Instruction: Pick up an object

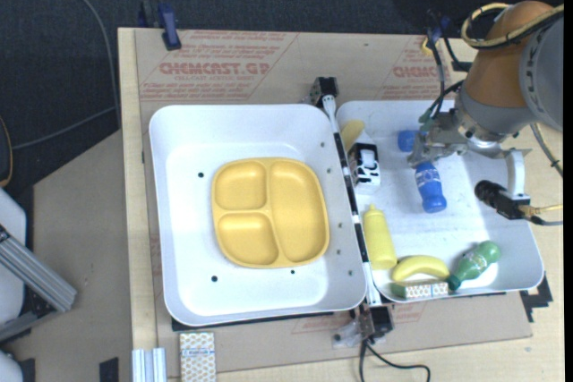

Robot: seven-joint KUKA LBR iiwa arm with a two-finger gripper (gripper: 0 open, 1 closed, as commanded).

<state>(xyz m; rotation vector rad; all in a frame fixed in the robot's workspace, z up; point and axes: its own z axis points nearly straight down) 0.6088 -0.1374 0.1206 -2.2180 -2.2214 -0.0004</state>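
- Bottle is lying flat in the right bin, just under the gripper.
- I cannot tell how the gripper is set; it is hanging low, probably to grab the bottle.

Hand above blue bottle

Right bin crowded; bottles close-packed

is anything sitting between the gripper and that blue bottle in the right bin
Nothing visible does. The gripper hangs right over the top end of the blue bottle in the right bin. The yellow bottle, banana and green bottle lie apart, nearer the bin's front edge.
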